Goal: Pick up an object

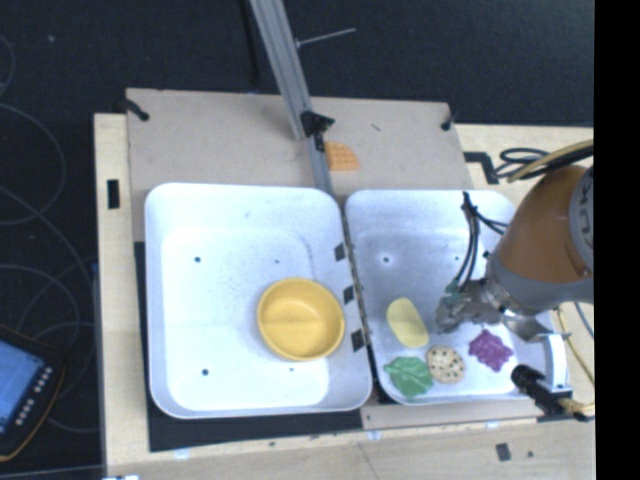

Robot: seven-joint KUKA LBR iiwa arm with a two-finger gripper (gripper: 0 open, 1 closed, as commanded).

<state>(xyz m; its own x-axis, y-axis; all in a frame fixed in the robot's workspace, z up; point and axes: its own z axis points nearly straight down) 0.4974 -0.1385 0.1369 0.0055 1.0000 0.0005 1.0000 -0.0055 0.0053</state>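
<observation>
White plastic bins sit side by side on the bench — the left bin [180,268] carrying a yellow bowl [300,318] near its right wall, the right bin [400,228] holding four small pieces clustered at its near end. Low over that cluster hangs the gripper [452,313] on the grey arm [545,238], between a pale yellow oval piece [406,321] to its left and a purple piece [489,349] to its right, with a speckled cookie [446,365] and a green leafy piece [408,375] just below. How far it is spread cannot be told — nothing is seen in its grasp.
</observation>
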